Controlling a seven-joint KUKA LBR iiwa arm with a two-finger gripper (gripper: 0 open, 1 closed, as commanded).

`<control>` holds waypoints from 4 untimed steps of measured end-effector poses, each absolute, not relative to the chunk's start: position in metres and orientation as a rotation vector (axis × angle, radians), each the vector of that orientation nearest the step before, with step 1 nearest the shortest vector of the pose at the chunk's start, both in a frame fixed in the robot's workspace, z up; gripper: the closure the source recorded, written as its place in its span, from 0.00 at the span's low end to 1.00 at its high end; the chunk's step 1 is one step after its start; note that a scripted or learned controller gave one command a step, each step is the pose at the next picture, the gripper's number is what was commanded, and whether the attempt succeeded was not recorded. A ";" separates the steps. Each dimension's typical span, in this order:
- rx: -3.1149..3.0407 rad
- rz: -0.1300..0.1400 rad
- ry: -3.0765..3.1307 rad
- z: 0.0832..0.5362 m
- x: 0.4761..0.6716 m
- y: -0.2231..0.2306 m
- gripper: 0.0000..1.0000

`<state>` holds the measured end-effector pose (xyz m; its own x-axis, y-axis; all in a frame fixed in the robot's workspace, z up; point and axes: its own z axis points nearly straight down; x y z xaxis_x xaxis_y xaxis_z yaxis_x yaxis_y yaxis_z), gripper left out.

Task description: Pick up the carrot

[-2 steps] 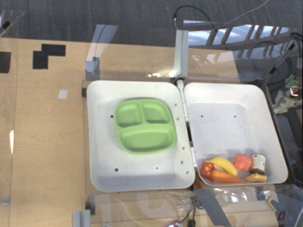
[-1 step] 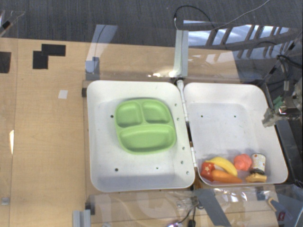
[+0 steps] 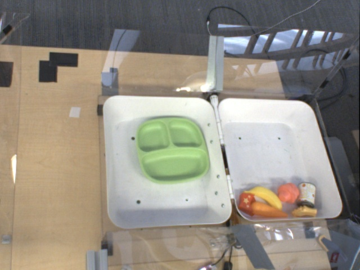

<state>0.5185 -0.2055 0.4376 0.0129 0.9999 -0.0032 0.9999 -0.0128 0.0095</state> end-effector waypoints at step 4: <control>2.523 0.006 1.866 0.410 0.639 -0.069 1.00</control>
